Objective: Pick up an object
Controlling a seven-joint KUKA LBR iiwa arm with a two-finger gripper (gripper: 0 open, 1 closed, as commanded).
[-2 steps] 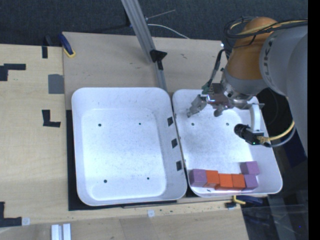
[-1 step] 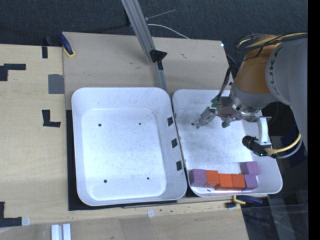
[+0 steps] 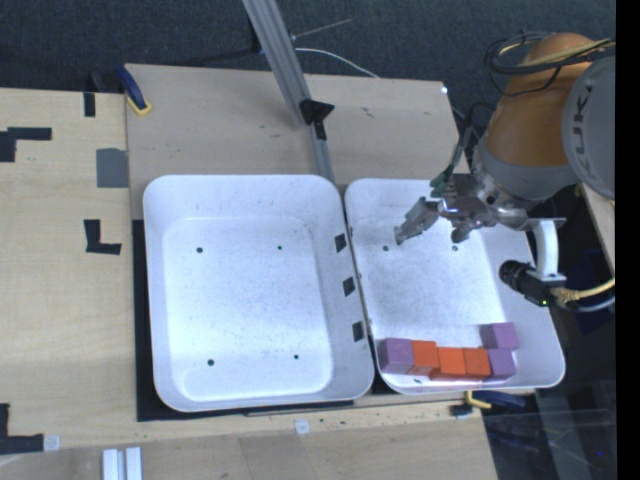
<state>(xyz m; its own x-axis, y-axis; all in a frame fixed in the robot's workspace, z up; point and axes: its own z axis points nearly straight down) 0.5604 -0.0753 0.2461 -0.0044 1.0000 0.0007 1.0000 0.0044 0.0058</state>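
Observation:
A row of blocks lies along the front wall of the right bin (image 3: 430,293): a purple block (image 3: 397,353), an orange block (image 3: 424,356), a second orange block (image 3: 462,362) and two purple blocks (image 3: 500,335) stacked at the right end. My gripper (image 3: 432,232) hangs over the back half of that bin, well behind the blocks. Its fingers are spread open and nothing sits between them.
The left bin (image 3: 240,288) sits beside the right one, with black clips along the shared rim. A slanted aluminium post (image 3: 280,58) stands behind the bins. A black fitting with a cable (image 3: 527,281) hangs by the right bin's outer edge.

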